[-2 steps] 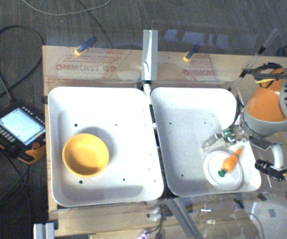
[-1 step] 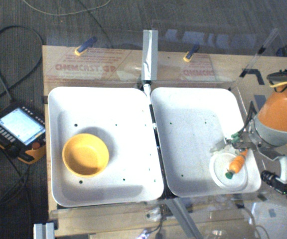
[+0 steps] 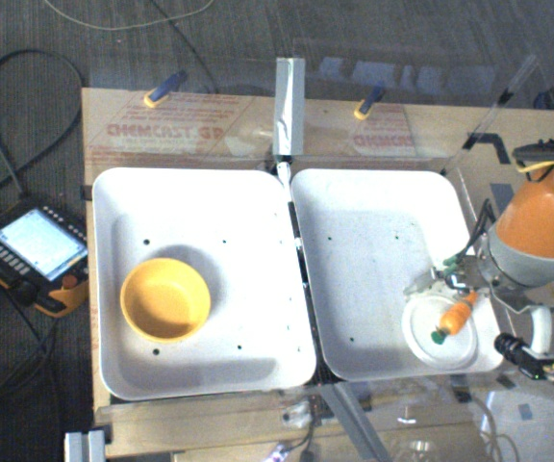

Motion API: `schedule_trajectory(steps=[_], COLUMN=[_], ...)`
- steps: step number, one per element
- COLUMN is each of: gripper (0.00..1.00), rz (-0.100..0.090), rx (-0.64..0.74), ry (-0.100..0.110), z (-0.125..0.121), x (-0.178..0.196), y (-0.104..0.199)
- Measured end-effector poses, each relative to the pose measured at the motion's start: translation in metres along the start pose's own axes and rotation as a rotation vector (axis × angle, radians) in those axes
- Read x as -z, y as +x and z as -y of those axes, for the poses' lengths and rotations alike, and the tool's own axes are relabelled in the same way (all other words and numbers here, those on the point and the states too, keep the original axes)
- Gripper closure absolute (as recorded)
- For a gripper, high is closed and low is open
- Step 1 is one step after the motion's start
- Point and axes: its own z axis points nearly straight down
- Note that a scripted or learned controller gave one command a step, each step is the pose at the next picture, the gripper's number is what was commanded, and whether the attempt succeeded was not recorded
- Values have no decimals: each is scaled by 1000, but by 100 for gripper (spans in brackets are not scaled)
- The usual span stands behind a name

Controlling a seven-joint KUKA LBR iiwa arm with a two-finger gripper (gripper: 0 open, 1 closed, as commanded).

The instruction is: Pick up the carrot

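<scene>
My arm: it comes in from the right edge of the camera view, grey with the orange band (image 3: 532, 221) bulging above the wrist, reaching over the right bin's right side.
My gripper (image 3: 453, 279): it sits at the right bin's lower right part, just above the carrot; whether it is released or clenched, I cannot tell.
Carrot (image 3: 453, 319): small, orange with a green tip at its lower left end, lying at a slant on a white plate; I cannot tell whether my gripper touches it.
White plate (image 3: 423, 340): round, in the lower right corner of the right bin.
Right bin (image 3: 373, 248): shallow, white, holding the plate and carrot.
Left bin (image 3: 229, 210): white, just beside the right bin, holding a yellow bowl (image 3: 165, 299) at its lower left, upright.
Bench (image 3: 171, 128): brown board beneath both bins, two clamps with yellow ends along its far edge.
Floor at left: a handheld control pendant (image 3: 33, 250) with a lit screen, black cables near it.
</scene>
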Motion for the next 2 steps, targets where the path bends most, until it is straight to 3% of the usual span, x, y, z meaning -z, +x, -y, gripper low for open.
schedule_trajectory(steps=[1,2], gripper=[0,0], rz=[6,6], rx=[-153,-153], ry=[26,27], z=[8,-47], x=[94,-19], y=[6,27])
